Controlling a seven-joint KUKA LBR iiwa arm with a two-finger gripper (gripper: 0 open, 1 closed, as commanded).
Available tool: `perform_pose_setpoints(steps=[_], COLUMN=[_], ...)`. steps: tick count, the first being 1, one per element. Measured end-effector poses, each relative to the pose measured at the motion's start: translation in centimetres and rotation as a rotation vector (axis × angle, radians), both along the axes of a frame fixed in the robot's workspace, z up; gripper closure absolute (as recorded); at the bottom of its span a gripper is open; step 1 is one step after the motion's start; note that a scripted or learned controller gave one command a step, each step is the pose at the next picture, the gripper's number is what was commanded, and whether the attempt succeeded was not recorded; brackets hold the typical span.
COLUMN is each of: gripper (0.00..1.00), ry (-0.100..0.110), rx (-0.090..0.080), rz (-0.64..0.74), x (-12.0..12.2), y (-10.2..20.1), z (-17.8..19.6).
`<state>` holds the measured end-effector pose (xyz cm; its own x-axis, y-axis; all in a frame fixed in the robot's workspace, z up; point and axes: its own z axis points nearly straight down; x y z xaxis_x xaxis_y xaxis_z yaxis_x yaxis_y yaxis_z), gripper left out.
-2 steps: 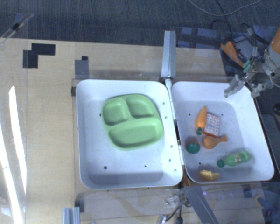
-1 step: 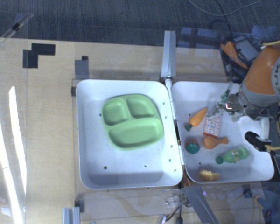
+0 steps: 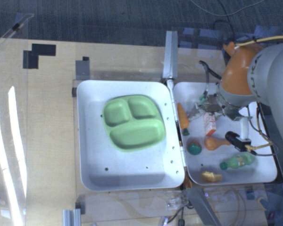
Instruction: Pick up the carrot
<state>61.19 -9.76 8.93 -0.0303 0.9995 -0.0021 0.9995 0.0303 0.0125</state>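
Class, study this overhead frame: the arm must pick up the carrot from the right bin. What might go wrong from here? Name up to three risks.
1. The carrot lies against the right bin's left wall, so a finger may strike the wall.
2. The gripper sits among clutter; it may well close on the small white packet instead.
3. The orange pear-shaped toy could be mistaken for the carrot.
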Motion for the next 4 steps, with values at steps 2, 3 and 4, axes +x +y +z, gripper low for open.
perform_pose_setpoints(steps=[2, 3, 4], gripper=[0.0, 1.0, 1.0], ry=[-0.005, -0.01, 0.006], rx=[-0.014, -0.015, -0.004], rz=[0.766, 0.766, 0.551], x=[-10.4, -10.1, -8.6], y=[-3.9, -3.7, 0.3], z=[0.1, 1.3, 8.8])
